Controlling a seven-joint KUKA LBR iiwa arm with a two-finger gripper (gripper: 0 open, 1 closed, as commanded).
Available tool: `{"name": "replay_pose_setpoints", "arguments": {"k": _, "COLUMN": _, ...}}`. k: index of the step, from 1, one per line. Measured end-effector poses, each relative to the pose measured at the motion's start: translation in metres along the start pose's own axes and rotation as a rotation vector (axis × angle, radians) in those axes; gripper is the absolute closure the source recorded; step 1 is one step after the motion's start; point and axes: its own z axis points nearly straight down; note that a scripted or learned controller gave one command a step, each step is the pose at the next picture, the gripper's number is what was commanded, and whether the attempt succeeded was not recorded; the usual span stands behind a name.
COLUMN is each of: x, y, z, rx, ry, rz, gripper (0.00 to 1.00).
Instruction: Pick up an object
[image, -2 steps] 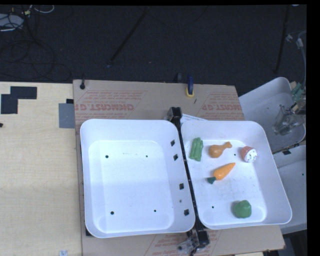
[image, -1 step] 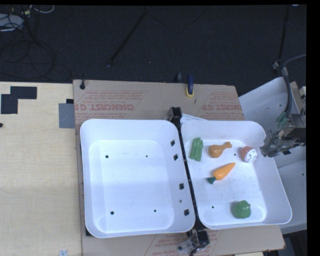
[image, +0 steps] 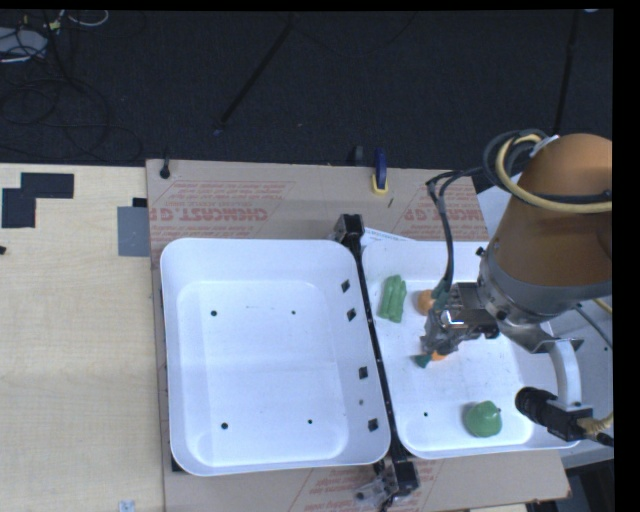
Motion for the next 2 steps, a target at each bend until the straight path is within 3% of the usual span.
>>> {"name": "replay_pose_setpoints", "arguments": {"k": 1, "x": 0.002, "y": 0.059, "z": -0.078, "rx": -0.007, "ry": -0.002, "rz": 0.000, "gripper": 1.00}}
{"name": "replay_pose_setpoints", "arguments": {"k": 2, "x": 0.074, "y": 0.019, "z": -0.177, "rx": 0.002, "ry": -0.003, "rz": 0.001, "gripper": 1.00}}
